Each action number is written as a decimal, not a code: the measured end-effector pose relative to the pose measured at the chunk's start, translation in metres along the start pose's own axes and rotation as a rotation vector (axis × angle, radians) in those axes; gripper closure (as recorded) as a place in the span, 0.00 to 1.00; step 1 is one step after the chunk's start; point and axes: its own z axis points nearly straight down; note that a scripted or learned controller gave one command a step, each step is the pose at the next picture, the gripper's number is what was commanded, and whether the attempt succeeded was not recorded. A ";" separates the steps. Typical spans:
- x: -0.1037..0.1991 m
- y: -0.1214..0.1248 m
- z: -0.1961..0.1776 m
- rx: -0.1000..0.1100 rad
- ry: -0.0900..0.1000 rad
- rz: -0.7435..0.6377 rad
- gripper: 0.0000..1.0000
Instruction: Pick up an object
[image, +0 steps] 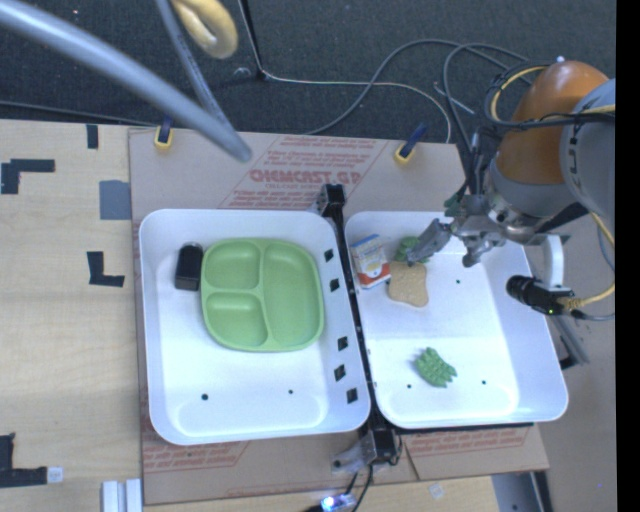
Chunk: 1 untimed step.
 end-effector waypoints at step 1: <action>0.000 0.003 -0.009 -0.014 -0.002 -0.003 0.00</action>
